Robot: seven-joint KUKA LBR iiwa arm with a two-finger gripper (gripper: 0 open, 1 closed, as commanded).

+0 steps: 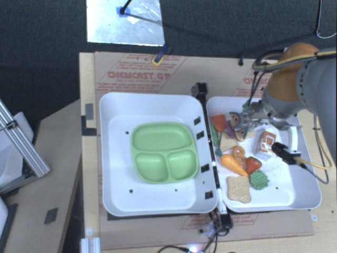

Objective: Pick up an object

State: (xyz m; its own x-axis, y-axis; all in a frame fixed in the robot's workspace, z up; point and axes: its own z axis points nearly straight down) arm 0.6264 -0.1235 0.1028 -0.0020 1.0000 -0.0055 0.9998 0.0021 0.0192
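White plastic forms two shallow bins side by side, and we take the right bin (303, 194) as our landmark. Inside it we see toy food: a red block (219, 123) near its far left corner, a small carton (265, 141) with orange print at its middle, a carrot (232, 164), a pretzel (239, 153), a strawberry (253, 164), a green knobbly piece (258, 179) and a slice of toast (238, 188) toward its near side. The gripper (243, 124) sits low over the far part of this bin, among the food; we cannot tell how it stands. Left of the right bin, the other bin (113, 141) carries a green divided plate (163, 152).
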